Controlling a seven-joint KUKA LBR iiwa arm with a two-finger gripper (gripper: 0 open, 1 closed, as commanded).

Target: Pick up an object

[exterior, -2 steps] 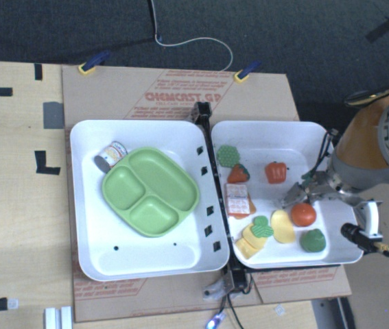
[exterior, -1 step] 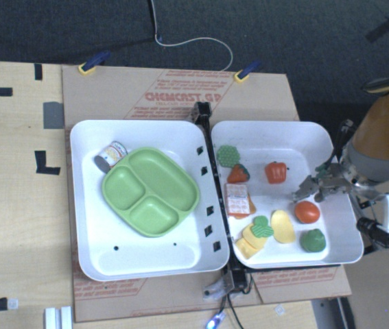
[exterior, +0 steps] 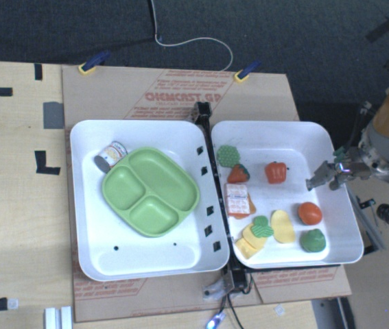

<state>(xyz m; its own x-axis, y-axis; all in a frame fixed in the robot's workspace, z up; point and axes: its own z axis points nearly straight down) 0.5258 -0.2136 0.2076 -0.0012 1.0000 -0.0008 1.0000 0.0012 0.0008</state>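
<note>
Seen from above at a slant, two shallow white bins sit side by side on a cardboard sheet laid over a pale wooden surface.

Left bin: a light green divided plate with three compartments lies tilted near the middle. Touching its far left edge is a small can lying on its side.

Right bin: several toy foods are scattered about. At the far left is a green leafy piece, and just near of it a red strawberry-like piece. A small printed packet lies nearer still, along the left wall. To the right of the strawberry, apart from it, stands a red pepper-like toy. Towards the near side, a yellow piece topped with green sits beside a pale yellow piece. At the right, a red-orange tomato rests just far of a green round toy.

The arm enters from the right, and its gripper hangs over the right edge of the right bin, just far of the tomato. Its dark fingers point left towards the bin's interior; nothing is seen between them, and whether they are apart or together cannot be told at this size.

A white cable loops across the dark floor at the far side.
</note>
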